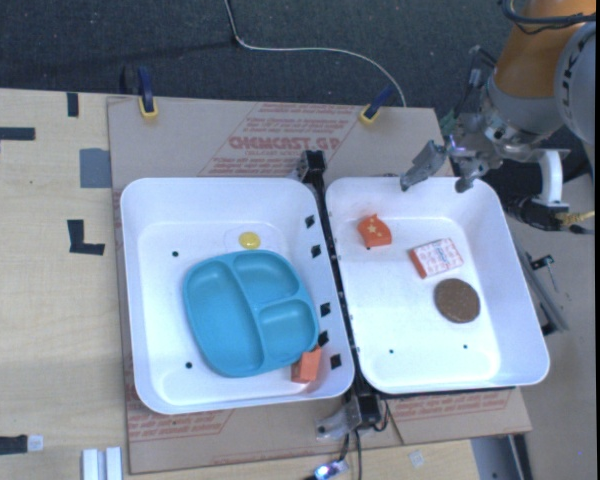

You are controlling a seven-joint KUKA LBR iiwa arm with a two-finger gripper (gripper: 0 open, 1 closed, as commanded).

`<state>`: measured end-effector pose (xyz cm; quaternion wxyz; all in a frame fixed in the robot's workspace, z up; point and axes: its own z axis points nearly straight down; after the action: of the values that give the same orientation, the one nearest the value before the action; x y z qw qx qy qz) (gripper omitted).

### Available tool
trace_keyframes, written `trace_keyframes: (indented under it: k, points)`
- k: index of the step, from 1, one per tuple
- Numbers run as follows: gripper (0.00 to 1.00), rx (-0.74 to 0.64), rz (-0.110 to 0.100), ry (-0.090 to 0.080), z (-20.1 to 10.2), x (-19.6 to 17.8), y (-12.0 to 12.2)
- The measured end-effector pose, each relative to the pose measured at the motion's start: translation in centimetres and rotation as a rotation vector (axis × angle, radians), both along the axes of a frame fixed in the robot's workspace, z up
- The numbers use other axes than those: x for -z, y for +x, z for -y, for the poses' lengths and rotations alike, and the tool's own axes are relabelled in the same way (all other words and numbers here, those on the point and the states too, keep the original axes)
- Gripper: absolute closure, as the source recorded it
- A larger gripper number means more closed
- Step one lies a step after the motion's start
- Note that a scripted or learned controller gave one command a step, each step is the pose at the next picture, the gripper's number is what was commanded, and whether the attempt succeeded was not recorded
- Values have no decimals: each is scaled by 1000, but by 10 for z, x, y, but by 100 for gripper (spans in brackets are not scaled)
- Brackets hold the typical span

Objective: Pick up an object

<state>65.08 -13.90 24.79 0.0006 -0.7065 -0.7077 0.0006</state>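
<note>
my two-finger gripper (437, 168) hangs over the far rim of the right shallow white plastic bin (515, 343), near its back right corner. its two dark fingers are spread apart, one tip reaching left toward the rim and the other just beside the corner, and nothing sits between them.

inside this bin lie three small things, all apart from each other and from me. a small orange block with a lumpy shape (374, 232) sits toward the back left. a flat red and white rectangular packet (436, 258) lies near the middle right; it carries printing, too small to read. just in front of it rests a round flat brown disc (457, 300). nothing stands between my fingers and any of them.

the left shallow white plastic bin (145, 268) holds a smooth blue plastic plate with three compartments (250, 311), tilted in the bin. a small yellow round piece (249, 240) lies just behind the plate, and a small orange wedge (306, 366) touches its front right edge by the bin's corner.

both bins rest on a flat brown cardboard sheet (270, 143) with red printing; part of it looks like "chemcast". two clamps (146, 96) with yellow and blue parts grip its back edge. a thin white cable (310, 50) curls over the dark carpet behind.
</note>
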Motion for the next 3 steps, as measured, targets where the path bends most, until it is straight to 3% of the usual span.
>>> trace_keyframes:
  k: [2, 3]
  points:
    - [0, 1, -6, -1, 15, 114, 3]
    - [0, 0, 6, 3, 14, 158, 6]
